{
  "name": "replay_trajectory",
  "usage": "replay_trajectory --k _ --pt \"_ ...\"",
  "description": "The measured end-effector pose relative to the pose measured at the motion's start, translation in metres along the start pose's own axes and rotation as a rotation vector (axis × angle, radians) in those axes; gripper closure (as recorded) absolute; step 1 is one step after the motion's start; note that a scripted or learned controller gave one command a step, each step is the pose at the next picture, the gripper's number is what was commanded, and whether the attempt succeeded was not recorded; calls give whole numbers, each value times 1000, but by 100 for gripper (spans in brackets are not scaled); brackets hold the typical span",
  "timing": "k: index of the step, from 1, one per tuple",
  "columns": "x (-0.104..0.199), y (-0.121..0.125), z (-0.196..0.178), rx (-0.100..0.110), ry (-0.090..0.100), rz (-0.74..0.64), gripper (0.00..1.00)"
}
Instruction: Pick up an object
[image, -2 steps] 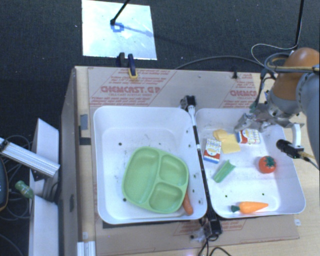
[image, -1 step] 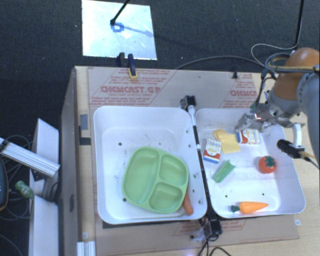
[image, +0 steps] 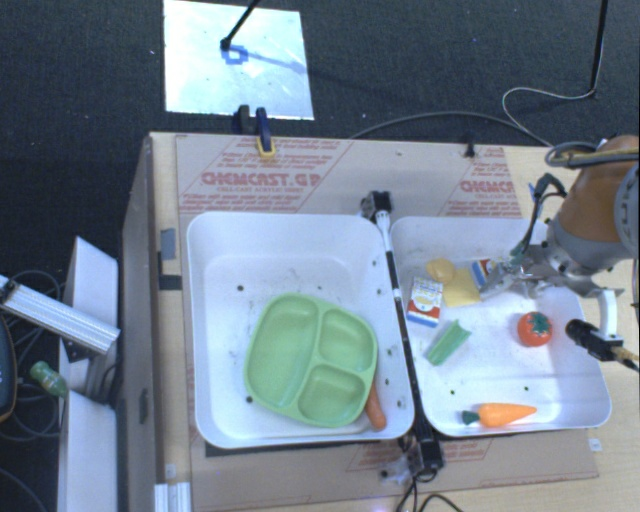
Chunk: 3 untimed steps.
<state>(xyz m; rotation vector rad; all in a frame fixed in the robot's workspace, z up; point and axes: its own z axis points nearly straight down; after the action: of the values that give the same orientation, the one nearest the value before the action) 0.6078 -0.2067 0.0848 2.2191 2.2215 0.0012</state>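
Note:
The right bin (image: 560, 400) holds a red tomato (image: 535, 329), an orange carrot (image: 499, 412) near the front wall, a green block (image: 447, 342), a small white carton (image: 425, 301), a yellow piece (image: 452, 281) and a small blue and red item (image: 485, 272). My gripper (image: 520, 268) reaches in from the right and hangs low over the back of this bin, just right of the blue and red item and up-left of the tomato. Nothing is visibly held in it. The orange-banded wrist (image: 600, 200) is above it.
The left bin (image: 215, 300) carries a green divided plate (image: 312, 358) with a brown sausage (image: 375, 409) by its front right corner. A black divider (image: 395, 290) runs between the bins. A dark part (image: 595, 340) sticks out over the right bin's right wall.

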Motion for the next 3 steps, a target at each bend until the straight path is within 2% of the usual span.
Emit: replay_trajectory --k 1,3 --pt "1 61 -1 3 2 -2 0" --pt "1 61 0 3 2 -4 0"
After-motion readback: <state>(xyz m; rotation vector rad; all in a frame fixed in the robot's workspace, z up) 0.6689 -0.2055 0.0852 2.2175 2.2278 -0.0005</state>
